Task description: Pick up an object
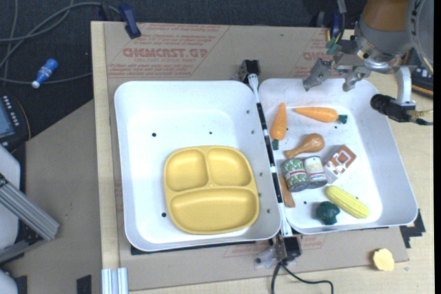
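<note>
gripper (335, 76) – jaws spread, holding nothing, above right bin's (393, 148) far edge | carrot (315, 113) – long axis left-right, green end right | 2nd carrot (278, 122) – near-upright, beside divider

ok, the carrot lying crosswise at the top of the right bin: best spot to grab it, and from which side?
Probably the thick orange middle of the carrot, claw coming straight down with its closing line across the carrot's width. It lies nearly level, green top to the view's right, with bare bin floor above and below it, so nothing crowds it. The tapered tip looks slimmer and likelier to slip.
</note>
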Motion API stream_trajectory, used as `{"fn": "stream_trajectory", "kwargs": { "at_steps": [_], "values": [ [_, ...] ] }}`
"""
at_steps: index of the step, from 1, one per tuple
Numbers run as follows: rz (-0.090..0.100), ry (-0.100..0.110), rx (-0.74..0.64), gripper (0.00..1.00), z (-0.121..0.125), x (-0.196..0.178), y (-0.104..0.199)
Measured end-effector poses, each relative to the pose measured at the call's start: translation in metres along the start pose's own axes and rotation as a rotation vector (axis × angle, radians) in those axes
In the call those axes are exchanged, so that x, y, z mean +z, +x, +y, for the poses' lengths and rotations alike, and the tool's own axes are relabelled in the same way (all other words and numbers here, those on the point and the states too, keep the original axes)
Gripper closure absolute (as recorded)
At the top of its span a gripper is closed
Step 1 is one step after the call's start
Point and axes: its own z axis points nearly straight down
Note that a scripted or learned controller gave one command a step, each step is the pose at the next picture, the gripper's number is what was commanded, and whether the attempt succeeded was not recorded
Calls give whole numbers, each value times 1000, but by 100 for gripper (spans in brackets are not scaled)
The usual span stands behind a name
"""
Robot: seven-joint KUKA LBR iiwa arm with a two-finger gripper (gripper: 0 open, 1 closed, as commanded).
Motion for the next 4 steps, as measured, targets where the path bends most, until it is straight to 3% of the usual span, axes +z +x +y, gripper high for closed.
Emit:
{"fn": "stream_trajectory", "kwargs": {
  "at_steps": [1,2,3,4],
  "values": [
    [2,13,5,0,-63,116,-25],
    [4,5,-3,0,-110,110,32],
    [0,-2,1,100,-108,99,29],
    [1,-16,-6,100,-122,-42,76]
  ]
}}
